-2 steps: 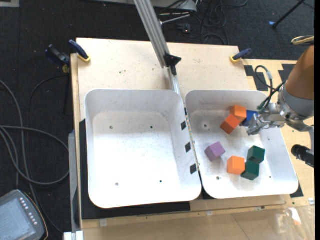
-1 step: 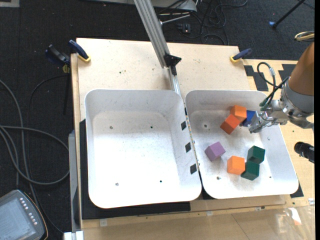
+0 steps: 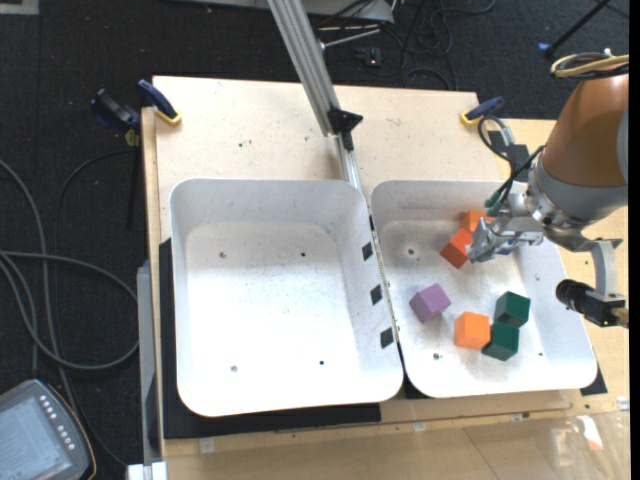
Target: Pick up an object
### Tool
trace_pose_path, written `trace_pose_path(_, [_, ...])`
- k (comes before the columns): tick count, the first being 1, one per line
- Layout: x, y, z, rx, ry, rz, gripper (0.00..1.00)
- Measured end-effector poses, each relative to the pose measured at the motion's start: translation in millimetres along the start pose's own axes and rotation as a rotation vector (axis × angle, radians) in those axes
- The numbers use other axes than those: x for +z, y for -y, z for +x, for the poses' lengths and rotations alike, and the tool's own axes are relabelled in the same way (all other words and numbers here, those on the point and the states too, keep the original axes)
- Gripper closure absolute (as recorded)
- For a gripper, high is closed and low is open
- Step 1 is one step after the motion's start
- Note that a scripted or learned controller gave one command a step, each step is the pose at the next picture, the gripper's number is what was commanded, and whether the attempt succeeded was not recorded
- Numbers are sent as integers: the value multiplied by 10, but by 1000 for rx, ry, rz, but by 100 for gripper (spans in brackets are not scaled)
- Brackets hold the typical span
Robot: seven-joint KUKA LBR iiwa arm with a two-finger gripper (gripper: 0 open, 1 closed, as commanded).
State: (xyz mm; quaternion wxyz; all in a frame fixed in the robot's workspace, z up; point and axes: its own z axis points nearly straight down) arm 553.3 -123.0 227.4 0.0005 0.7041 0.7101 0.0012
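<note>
- Camera view, tabletop (image 3: pixel 250 118): a pale board carrying two shallow white bins side by side, the left bin (image 3: pixel 200 268) and the right bin (image 3: pixel 560 368).
- Camera view, arm: grey with an orange upper section, reaching in from the right over the right bin's far half.
- Camera view, end effector (image 3: pixel 482 248): low over the bin, its tip at a red-orange block (image 3: pixel 456 250). How far the fingers stand apart, and whether the block lies between them, I cannot tell at this size; no hold can be affirmed.
- Camera view, task candidates, all in the right bin: the red-orange block, tilted, at the end effector's tip; a second orange piece (image 3: pixel 470 221) just behind it, partly hidden; a purple cube (image 3: pixel 430 301) nearer the middle; an orange cube (image 3: pixel 472 330) touching or just beside two dark green blocks (image 3: pixel 507 326) toward the near edge.
- Judgement, step in hand: closing on the red-orange block.
- Judgement, good practice: centre the fingers across two parallel faces, since the tilt invites a corner pinch and slip; keep clear of the orange piece behind; lift straight and slowly.
</note>
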Motion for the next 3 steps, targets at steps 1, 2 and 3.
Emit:
trace_pose_path(1, [-106,-41,572,-1,-1,0,100])
trace_pose_path(2, [7,-21,1116,0,-1,3,100])
trace_pose_path(3, [68,26,1596,0,-1,3,100])
